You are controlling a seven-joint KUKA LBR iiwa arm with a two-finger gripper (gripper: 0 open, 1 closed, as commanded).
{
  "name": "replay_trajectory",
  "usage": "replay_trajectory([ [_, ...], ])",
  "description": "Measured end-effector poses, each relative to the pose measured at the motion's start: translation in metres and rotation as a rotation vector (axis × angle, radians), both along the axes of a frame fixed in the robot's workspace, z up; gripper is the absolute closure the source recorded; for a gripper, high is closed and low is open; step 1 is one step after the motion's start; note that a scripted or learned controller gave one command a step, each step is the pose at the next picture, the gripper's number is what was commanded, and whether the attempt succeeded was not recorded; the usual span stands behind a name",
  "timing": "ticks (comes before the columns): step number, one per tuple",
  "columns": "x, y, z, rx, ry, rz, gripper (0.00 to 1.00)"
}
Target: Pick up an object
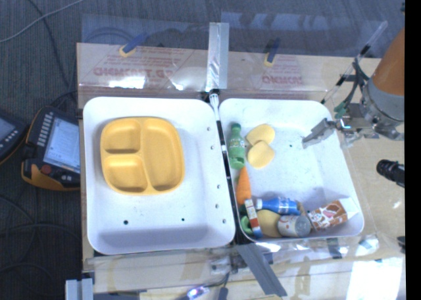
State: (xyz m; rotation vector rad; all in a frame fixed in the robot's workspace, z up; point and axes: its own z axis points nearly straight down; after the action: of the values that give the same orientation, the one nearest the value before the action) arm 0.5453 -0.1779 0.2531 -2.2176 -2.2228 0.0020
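Observation:
My gripper hangs over the upper right part of the right bin, near its right wall, with nothing seen in it. Left of it lie two pale yellow rounded pieces and a green bottle along the bin's left wall. An orange carrot lies below the bottle. Along the front wall sit a blue-and-white bottle, a yellowish fruit, a grey can and an orange-and-white carton. All of these are apart from the gripper.
The left bin holds a yellow divided plate. A handheld control pendant lies on the floor at the far left. The arm's grey body with its orange band stands at the right edge.

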Motion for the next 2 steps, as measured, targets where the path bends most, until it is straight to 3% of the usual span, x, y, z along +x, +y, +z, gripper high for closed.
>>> replay_trajectory([
  [1,-0.062,0.034,-0.144,0.002,0.001,0.087,0.0],
  [2,-0.06,0.05,-0.162,-0.003,-0.01,-0.006,0.0],
])
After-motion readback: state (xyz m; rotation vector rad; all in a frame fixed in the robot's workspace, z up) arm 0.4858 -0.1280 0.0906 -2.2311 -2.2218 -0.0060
